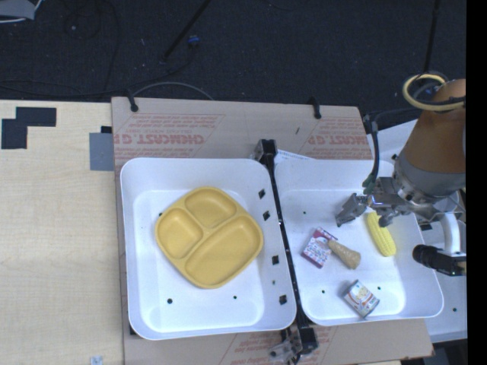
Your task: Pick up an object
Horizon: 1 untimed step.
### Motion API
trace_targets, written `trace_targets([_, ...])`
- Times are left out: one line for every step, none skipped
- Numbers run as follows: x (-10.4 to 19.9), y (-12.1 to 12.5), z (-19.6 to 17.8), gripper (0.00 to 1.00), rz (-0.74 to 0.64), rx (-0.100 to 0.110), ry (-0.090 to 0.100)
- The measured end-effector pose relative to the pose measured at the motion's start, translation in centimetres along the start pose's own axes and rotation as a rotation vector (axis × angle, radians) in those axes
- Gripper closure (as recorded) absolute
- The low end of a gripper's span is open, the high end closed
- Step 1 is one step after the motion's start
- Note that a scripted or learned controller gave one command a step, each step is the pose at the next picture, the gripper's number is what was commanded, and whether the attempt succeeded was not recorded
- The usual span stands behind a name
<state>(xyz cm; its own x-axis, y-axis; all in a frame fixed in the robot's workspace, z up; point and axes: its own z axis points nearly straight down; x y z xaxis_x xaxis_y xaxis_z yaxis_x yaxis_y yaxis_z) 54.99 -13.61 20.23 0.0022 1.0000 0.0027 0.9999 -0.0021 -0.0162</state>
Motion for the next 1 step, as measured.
trace_targets([0.00,0.28,-0.74,0.00,-0.002,-0.013,-0.002])
